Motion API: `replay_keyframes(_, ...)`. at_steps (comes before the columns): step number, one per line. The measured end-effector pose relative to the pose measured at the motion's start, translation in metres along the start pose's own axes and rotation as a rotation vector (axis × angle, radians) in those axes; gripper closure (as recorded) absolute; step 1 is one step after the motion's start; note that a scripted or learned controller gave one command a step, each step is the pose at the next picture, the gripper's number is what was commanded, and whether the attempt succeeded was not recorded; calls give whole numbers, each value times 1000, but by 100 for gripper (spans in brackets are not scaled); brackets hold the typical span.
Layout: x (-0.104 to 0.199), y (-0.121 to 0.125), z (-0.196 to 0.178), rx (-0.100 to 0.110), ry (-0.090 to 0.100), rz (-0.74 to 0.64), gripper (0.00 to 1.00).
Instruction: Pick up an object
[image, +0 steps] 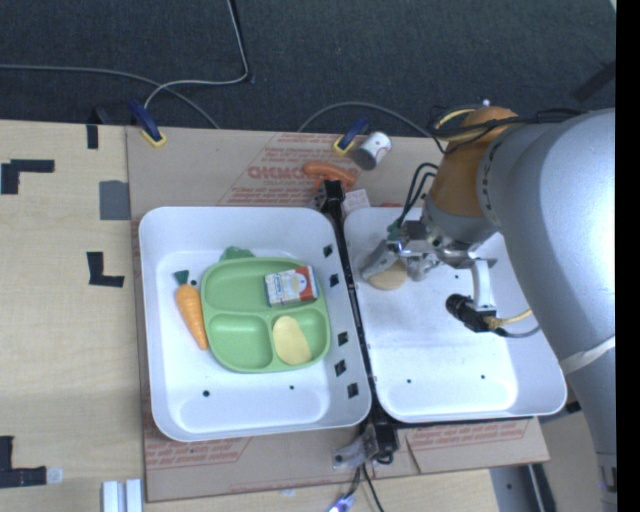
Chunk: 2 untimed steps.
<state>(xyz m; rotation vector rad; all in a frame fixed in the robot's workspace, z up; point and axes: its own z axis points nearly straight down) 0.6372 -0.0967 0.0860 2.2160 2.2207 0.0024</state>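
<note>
Lay just beside gripper, pincer state impossible to tell: small tan rounded object, judged light, smooth, best pinched across its middle.

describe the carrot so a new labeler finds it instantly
Start at the left white bin, which holds a green divided tray. The carrot lies on the bin floor just off the tray's left edge. It is the only orange, tapered item there, with a small green top.

A bulky grey arm with an orange band, yellow cabling and a black connector.
</note>
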Motion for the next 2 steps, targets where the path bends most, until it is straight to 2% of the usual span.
replay_keyframes(1, -5, 19, 0, 2, 1, -1, 0)
replay_keyframes(2, -5, 19, -10, 2, -2, -1, 100)
